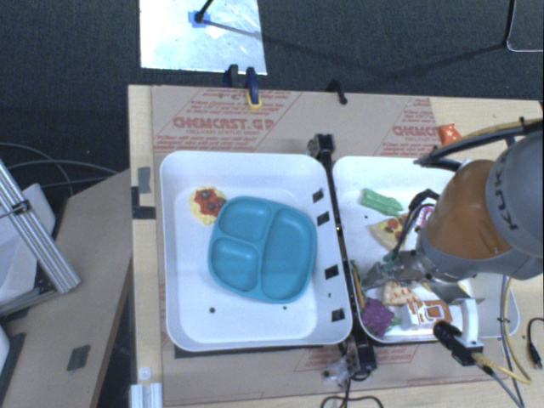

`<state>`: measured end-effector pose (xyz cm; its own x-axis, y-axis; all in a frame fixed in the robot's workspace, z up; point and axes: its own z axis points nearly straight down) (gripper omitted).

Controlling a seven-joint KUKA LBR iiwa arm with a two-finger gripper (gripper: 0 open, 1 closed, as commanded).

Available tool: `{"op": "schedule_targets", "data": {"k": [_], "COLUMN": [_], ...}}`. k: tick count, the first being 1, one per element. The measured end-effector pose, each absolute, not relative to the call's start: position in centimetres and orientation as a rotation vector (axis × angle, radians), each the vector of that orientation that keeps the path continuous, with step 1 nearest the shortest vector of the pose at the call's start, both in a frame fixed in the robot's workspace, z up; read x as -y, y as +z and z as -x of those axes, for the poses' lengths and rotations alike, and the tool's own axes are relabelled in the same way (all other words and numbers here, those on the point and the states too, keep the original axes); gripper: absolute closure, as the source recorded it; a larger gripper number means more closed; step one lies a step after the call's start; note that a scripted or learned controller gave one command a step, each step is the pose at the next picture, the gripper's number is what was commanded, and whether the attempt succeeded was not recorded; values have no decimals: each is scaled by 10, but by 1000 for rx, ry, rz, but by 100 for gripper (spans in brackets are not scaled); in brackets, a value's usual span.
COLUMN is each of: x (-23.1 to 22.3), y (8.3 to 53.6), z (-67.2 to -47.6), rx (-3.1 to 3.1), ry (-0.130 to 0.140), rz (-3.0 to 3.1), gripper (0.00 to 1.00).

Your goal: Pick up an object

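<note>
My gripper [384, 271] is low over the right bin [357, 177], near its left wall, with the grey and orange arm [476, 219] covering much of that bin. Just under and beside the gripper lie a tan food piece [396, 293], a purple grape bunch [376, 316] and a white packet with a red label [432, 313]. A pizza slice [387, 228] and a green item [380, 201] lie further back in the same bin. I see nothing lifted off the bin floor.
The left bin [183, 253] holds a blue divided plate [262, 248] and a small red and yellow toy [208, 203]. A black divider [333, 228] runs between the bins. Cables trail at the bench's front right [501, 368].
</note>
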<state>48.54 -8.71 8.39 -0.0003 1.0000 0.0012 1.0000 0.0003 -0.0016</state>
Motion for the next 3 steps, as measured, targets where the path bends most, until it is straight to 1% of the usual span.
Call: {"op": "schedule_targets", "data": {"k": [1, 2, 3], "x": [88, 26, -27], "y": [95, 190, 217], "z": [-488, -568, -549], "rx": [2224, 2244, 2233], "ry": [-4, -20, -7], "rz": [2222, 2214, 2210], "gripper": [100, 100, 100]}}
